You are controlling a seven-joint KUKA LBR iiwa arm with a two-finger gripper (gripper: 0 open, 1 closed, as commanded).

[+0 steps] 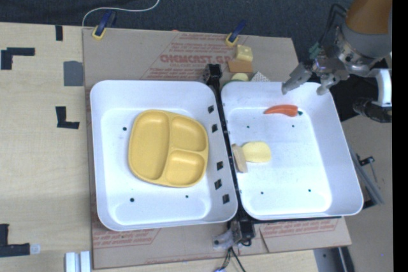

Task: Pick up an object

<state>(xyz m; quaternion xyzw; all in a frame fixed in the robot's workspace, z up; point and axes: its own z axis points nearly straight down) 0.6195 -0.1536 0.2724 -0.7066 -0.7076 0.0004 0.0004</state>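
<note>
In the right bin point(331, 156) an orange carrot-like piece point(281, 110) lies near the far wall. A pale yellow lump point(256, 151) with a tan slice point(239, 158) against its left side rests near the bin's left wall. My gripper point(308, 82) hovers over the bin's far right corner, up and right of the carrot, fingers point(294, 81) spread open with nothing between them. The left bin point(105, 137) holds a yellow divided plate point(168, 148).
Small blocks, a tan one point(241, 65) and a yellow one point(245, 52), sit on the cardboard behind the bins, with a pale round piece point(239, 77) beside them. Black clips point(213, 76) join the bins along the middle. Blue-yellow clamps point(102, 25) hold the cardboard's back edge.
</note>
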